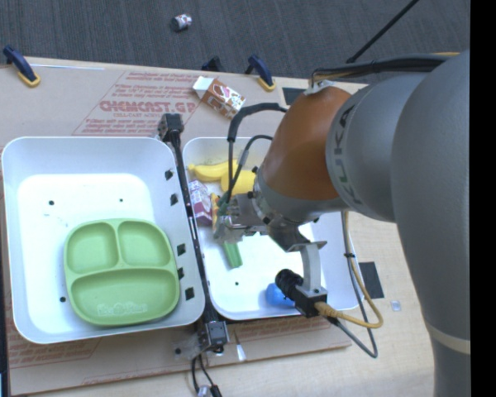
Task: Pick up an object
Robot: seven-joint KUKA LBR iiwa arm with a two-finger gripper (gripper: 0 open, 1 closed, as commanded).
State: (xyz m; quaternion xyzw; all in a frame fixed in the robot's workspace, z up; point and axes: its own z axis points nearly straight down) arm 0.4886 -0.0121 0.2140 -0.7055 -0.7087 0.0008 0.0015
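Looming over the right bin (231,304), our arm (372,139) hides much of what lies below. We judge the likeliest target to be the green stick (232,255) on the bin floor, just under the gripper (228,226); whether the claw is wide or closed we cannot tell. A banana (219,172) and a red packet (200,205) crowd the far wall, a blue object (276,294) sits near. The green plate (120,271) fills the left bin (33,164), well apart.
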